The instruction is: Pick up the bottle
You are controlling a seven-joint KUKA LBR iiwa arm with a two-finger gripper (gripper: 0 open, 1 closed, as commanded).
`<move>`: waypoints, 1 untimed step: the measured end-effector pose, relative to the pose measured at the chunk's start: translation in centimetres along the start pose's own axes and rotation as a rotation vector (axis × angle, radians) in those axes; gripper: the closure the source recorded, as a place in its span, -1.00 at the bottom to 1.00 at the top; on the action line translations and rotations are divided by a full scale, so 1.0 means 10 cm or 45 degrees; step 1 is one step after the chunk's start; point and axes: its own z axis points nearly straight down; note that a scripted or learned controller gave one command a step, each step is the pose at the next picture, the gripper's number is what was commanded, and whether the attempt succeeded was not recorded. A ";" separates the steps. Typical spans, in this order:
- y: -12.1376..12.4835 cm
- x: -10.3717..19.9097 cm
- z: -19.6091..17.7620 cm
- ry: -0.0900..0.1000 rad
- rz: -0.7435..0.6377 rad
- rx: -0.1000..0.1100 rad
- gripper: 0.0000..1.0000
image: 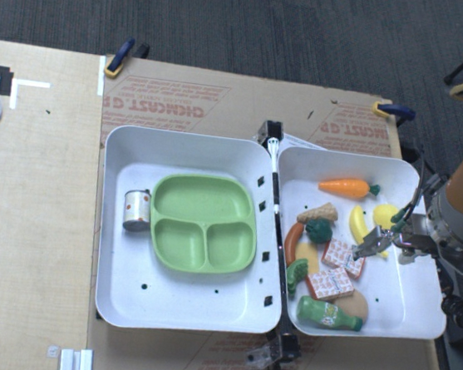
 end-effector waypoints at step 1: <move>0.00 0.00 -0.09 -0.001 0.001 0.000 1.00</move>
